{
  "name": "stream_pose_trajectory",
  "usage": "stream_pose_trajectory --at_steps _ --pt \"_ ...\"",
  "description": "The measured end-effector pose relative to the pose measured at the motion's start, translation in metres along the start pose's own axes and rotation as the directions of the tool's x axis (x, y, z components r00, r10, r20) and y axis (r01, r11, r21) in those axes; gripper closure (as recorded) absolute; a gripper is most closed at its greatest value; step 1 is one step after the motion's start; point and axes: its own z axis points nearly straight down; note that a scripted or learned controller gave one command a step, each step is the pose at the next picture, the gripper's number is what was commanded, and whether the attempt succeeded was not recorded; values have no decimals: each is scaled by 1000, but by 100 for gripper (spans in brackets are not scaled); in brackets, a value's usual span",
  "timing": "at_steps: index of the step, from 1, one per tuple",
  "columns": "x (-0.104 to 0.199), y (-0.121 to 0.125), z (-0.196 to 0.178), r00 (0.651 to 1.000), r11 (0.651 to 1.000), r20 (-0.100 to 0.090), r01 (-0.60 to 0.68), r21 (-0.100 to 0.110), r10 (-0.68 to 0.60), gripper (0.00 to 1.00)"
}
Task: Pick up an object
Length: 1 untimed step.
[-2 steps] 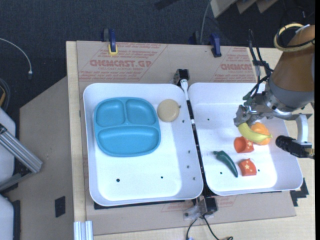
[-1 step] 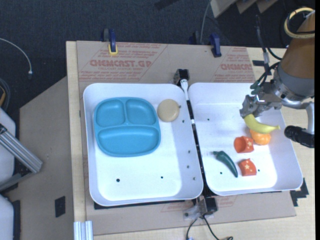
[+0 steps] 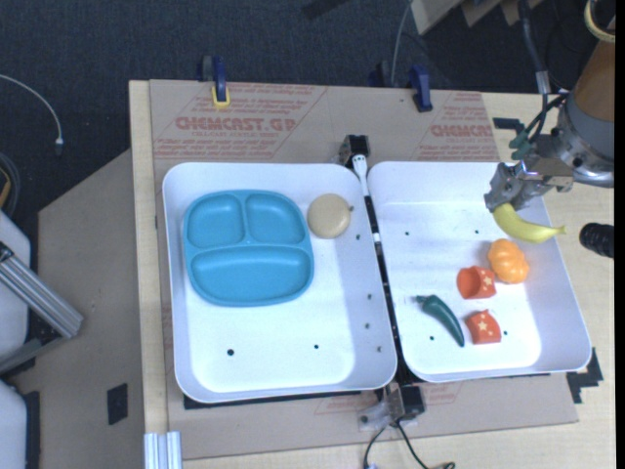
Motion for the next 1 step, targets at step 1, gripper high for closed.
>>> stream_pose_trajectory --at_steps 1 --pt "53 19 2 1000 1000 -3 5 5 -5 100"
